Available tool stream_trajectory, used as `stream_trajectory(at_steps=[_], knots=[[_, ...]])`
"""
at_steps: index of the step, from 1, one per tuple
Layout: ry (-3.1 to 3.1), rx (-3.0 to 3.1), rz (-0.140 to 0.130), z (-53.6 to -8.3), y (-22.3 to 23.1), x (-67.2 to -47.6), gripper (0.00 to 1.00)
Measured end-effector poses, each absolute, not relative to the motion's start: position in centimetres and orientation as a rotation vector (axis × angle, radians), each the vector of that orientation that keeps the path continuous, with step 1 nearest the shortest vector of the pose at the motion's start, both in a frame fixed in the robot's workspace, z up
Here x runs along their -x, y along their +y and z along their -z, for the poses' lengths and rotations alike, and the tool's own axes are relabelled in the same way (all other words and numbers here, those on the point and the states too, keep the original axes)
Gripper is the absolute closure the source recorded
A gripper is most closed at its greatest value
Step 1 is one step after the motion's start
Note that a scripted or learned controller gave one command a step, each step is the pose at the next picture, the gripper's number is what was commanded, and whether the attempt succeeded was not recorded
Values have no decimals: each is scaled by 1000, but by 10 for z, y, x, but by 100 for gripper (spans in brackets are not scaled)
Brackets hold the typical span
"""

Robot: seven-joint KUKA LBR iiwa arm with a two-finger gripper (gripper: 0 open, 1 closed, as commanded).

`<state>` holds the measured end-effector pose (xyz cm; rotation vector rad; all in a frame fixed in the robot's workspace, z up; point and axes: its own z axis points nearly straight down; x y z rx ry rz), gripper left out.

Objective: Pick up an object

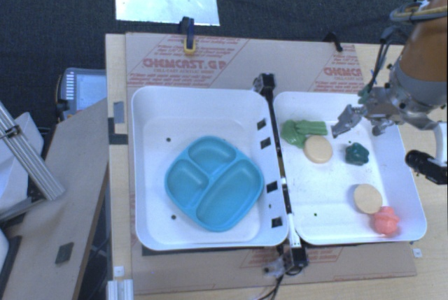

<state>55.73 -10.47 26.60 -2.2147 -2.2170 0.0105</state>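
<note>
The right bin (406, 173) holds several small items. A light green toy (305, 130) lies at its upper left, with a pale round piece (318, 150) just below it. There is a dark green lump (357, 153) mid-bin, a tan disc (367, 198) lower down, and a pink piece (386, 220) near the front right corner. My gripper (362, 125) hangs over the bin's upper middle, just above the dark green lump. It is open, its fingers spread, with nothing between them.
The left bin (150, 152) contains a blue divided plate (213, 183). A black hinge strip (274, 159) runs between the bins. Cardboard (210, 61) lies under both bins, with a clamp (188, 35) at the back. A black part (427, 166) sticks in at the right bin's edge.
</note>
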Motion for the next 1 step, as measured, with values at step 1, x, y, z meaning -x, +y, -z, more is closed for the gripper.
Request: stream_trajectory(at_steps=[1], knots=[[-2226,2219,1,-272,-105,-559,0]])
